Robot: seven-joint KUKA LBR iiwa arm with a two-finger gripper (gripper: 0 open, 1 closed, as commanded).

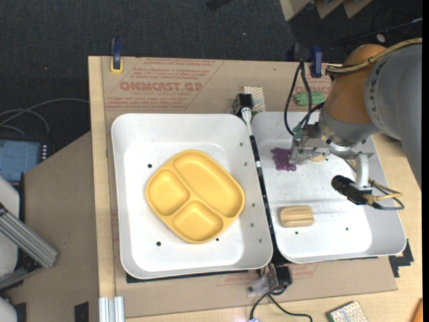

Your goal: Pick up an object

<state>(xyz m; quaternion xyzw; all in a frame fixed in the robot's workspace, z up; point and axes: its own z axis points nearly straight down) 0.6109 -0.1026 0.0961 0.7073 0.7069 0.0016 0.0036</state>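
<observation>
The arm point(375, 92) reached into the right bin point(322, 241) with the jaws lowered close to the bin floor, a posture judged to belong to the approach or grasp step of a pick. Whether the jaws were open, closed or gripping anything could not be determined, because the wrist hardware hid them from above. A small purple object point(283, 158) lay on the bin floor just beside the jaws, on the side facing the left bin point(134, 146); as the nearest item, it was judged the likely target, although contact could not be confirmed. A tan block point(296, 216) lay flat near the jaws, toward the front rim of the same bin, apart from the purple object. A yellow divided tray point(194, 194) rested well apart from the jaws in the left bin. A green item point(310, 99) sat beyond the jaws at the far rim, on the tabletop point(167, 79), partly hidden by cabling.
</observation>
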